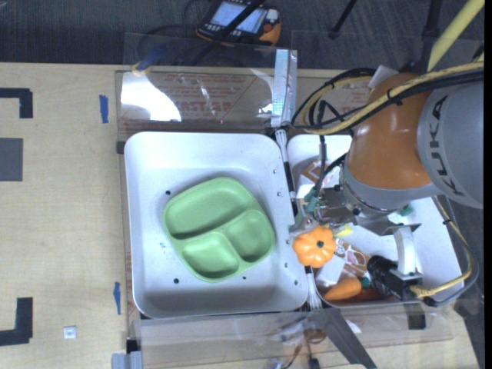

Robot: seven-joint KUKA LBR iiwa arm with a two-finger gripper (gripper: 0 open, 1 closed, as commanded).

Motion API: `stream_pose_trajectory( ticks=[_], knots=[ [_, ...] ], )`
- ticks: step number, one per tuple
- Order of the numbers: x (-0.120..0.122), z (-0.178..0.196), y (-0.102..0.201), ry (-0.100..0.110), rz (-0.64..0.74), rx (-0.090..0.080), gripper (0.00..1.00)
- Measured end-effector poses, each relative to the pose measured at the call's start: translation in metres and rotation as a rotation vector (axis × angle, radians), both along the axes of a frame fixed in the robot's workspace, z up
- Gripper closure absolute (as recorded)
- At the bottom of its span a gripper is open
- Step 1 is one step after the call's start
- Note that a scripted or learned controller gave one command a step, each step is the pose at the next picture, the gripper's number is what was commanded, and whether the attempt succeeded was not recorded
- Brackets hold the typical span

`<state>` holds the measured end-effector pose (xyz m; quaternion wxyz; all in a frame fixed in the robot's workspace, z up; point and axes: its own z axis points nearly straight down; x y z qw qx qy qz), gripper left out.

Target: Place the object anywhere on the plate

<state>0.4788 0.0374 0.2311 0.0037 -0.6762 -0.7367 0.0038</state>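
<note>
A green plate with three compartments lies in the left white bin. A small orange toy pumpkin hangs over the rim between the two bins, just right of the plate. My gripper comes down from the grey and orange arm onto the pumpkin's top and is shut on it. The arm's body hides most of the gripper.
An orange carrot-like piece lies at the front of the right bin, with small mixed items around it under the arm. A clear plastic wall stands behind the left bin. A hand-held device sits beyond the bench.
</note>
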Motion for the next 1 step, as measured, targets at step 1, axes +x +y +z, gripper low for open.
stream_pose_trajectory(
  ticks=[1],
  knots=[
    [0.0752, -0.0176, 0.0439, -0.003, 0.075, -0.001, 1.0]
  ],
)
